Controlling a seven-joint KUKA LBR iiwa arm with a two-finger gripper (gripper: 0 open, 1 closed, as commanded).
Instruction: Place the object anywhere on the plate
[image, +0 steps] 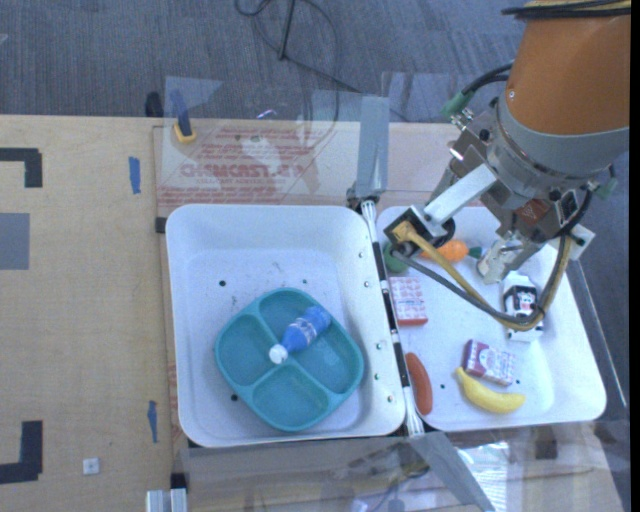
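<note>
**A:** Where is the object sitting for you right now?

**B:** You are looking at a small blue bottle (301, 335) with a white cap, lying on its side on the teal divided plate (290, 360) in the left bin (200, 250), lower centre of the frame. It is resting across the ridges where the compartments meet.

**A:** And the arm?

**B:** It is hanging over the right bin (575, 340), in the upper right of the frame. The gripper (505, 262) is hovering above that bin's upper part, and you cannot tell whether the jaws are spread or pressed together; cables and brackets are covering them.

**A:** What is crowding that side?

**B:** Under the arm you are seeing an orange piece (453, 250) and something green (396, 262) near the divider. Lower down, a red-and-white packet (407, 301) is lying by the bin's left wall, a red sausage (420, 382) below it, and a small carton (489, 361) is touching a banana (488, 394) at lower right. On the counter (80, 300), blue tape marks are showing at the left.
</note>
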